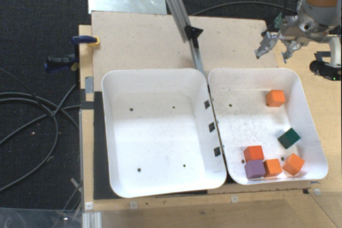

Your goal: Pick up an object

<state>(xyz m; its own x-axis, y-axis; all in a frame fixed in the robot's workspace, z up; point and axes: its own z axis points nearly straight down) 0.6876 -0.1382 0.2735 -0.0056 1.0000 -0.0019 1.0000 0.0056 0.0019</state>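
My gripper (277,49) hangs above the far edge of the right bin (251,115), open, with nothing between its fingers. Below it in that bin an orange cube (276,97) lies alone near the back right. A dark green cube (289,138) sits by the right wall. At the front right corner are a red-orange cube (254,154), a purple cube (255,169), an orange cube (272,167) and another orange cube (293,164), packed close together.
The left bin (155,131) stands beside the right one, with black clips (211,127) along the shared wall. A slanted metal pole (179,2) crosses the bench behind the bins. A blue clamp (75,50) sits at the bench's left edge.
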